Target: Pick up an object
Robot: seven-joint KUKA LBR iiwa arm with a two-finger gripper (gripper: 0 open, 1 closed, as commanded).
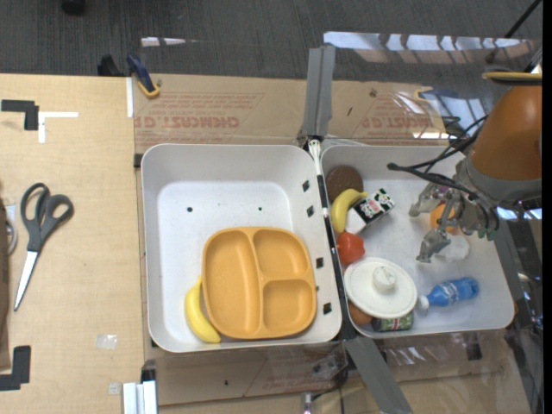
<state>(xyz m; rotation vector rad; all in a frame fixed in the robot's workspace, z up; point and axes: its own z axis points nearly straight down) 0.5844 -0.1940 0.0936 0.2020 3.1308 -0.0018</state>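
Objects for picking sit mostly in the right bin (509,313) on my feed: a banana (343,207) against the divider, a dark brown round thing (343,179) just behind it, a small black-and-white carton (373,206) touching the banana's right side, a red piece (349,248) below that, a white round lidded pot (380,285) near the front, a green-labelled can (391,322) tucked under the pot's front edge, and a blue bottle (451,292) lying on its side to the right. My gripper (442,227) hangs low over the back right part of that bin, metal fingers pointing down, with the orange band of the arm (511,136) above it. I see something orange among the fingers, possibly a small object, but I can't tell from here whether the fingers are spread or closed on it. Over in the left bin (164,231) lies a yellow divided tray (259,281) with a second banana (198,316) wedged beside its left front corner. Scissors (36,231) rest on the bench well left.
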